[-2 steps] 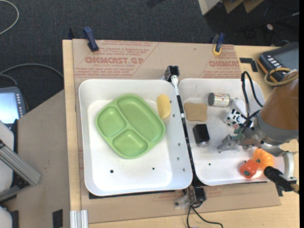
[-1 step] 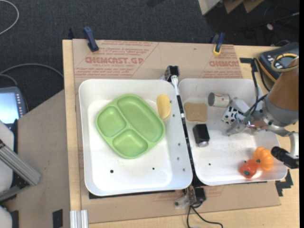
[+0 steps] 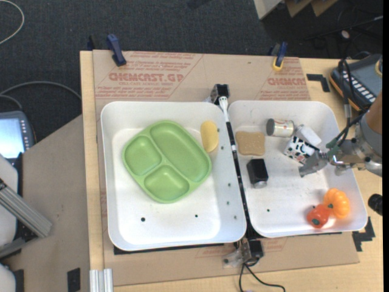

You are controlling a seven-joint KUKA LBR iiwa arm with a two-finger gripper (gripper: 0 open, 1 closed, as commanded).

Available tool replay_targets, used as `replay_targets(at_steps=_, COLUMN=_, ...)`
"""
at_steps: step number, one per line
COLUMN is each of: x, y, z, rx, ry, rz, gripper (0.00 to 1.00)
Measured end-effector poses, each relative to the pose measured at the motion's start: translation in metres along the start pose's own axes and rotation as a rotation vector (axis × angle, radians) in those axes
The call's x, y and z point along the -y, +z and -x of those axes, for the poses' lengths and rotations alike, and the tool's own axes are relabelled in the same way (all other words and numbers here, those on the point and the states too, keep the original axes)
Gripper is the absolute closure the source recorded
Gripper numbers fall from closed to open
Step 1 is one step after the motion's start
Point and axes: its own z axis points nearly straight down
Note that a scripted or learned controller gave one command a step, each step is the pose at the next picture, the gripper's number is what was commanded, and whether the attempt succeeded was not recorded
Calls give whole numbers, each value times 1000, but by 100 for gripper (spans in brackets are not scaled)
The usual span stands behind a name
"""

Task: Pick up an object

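**Over the right bin, reaching for the spotted piece**

At three o'clock in the right bin (image 3: 261, 111) lies a black-and-white spotted object (image 3: 298, 148), our likeliest target, since the gripper (image 3: 311, 165) hangs just beside it at its five o'clock. We cannot tell whether the fingers are spread or closed; nothing shows between them. A silver can (image 3: 279, 127) touches the piece at ten o'clock. Farther out sit a tan sponge (image 3: 250, 143), a black block (image 3: 257, 171) and orange toys (image 3: 329, 208). The green tray (image 3: 167, 161) fills the left bin (image 3: 112, 181), which keeps it out of our reach path.

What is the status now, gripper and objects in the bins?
Gripper low in right white bin, beside black-and-white spotted object. Nothing seen between fingers. Orange-red toy and black block apart from it.
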Motion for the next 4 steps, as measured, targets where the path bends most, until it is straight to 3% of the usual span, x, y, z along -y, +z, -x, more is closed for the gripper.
replay_targets(at_steps=1, x=-2, y=142, z=60, rx=2, ry=7, rz=-1, gripper=0)
replay_targets(at_steps=2, x=-3, y=82, z=-4, rx=2, ry=0, rz=5, gripper=0)
replay_targets(at_steps=3, x=-4, y=31, z=24, rx=5, ry=3, rz=7, gripper=0)
replay_targets(at_steps=4, x=-3, y=-236, z=46, rx=9, ry=0, rz=19, gripper=0)
